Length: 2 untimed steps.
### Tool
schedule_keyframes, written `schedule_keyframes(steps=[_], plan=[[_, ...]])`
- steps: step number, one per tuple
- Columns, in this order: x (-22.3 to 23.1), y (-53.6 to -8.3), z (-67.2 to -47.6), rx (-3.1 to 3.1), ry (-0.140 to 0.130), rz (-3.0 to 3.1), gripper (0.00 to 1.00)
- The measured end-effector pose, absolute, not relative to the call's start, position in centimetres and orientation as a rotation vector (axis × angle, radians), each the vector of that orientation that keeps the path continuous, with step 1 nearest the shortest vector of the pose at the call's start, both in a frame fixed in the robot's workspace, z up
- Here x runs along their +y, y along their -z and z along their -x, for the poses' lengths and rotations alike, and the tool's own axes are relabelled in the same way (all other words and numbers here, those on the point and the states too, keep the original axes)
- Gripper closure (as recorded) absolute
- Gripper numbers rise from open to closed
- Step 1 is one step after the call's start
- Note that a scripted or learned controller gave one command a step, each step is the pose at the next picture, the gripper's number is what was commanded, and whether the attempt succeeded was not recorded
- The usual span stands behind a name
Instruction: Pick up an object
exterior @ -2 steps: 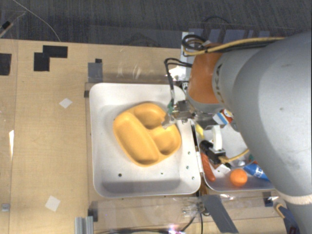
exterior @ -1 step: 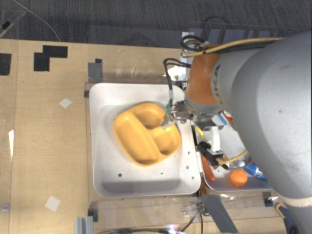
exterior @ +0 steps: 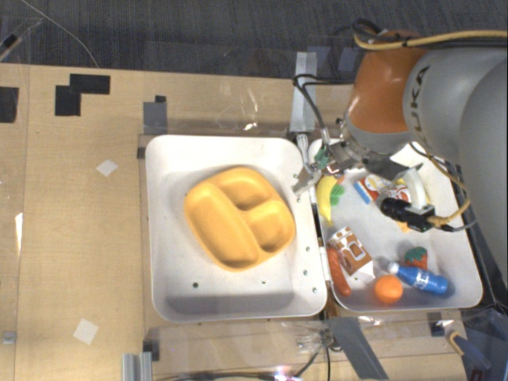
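The arm (exterior: 444, 86), grey with an orange band (exterior: 381, 94), is reaching in over the right bin (exterior: 467, 265), and its hand (exterior: 311, 173) is hanging just above the banana (exterior: 324, 198), over the rim where the two bins are meeting. From this slant I cannot tell whether the hand is open or closed, and nothing is showing as held in it.

The banana is lying lengthwise against the right bin's left wall. A small green piece (exterior: 338, 189) is lying just to the right of the banana, touching or nearly touching it. Further right of the banana, a small blue thing (exterior: 363, 193) and a red and white packet (exterior: 378, 185) are lying close together. Below the banana, a brown and white box (exterior: 351, 251) is resting tilted, with a long red-orange thing (exterior: 337, 276) lying beside it along the same wall. Down and to the right of the banana, an orange ball (exterior: 388, 290) is sitting beside a blue bottle (exterior: 421, 279) lying on its side, and a red fruit with a green top (exterior: 416, 255) is sitting just above that bottle.

Left of the banana, across the rim, a yellow divided dish (exterior: 238, 217) is lying in the middle of the left bin (exterior: 171, 292). Both bins are sitting on the pale wooden table (exterior: 71, 236).
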<state>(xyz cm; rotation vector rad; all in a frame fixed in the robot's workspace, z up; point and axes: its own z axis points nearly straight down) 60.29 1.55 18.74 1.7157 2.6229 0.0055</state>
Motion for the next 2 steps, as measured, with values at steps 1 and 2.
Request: schedule_keyframes(steps=[1,2], plan=[[5.0,-18.5,-56.6,2.562,-0.005,-1.814,0.0],[8.2,-18.6,-61.0,2.912,-0.006,-1.164,0.0]])
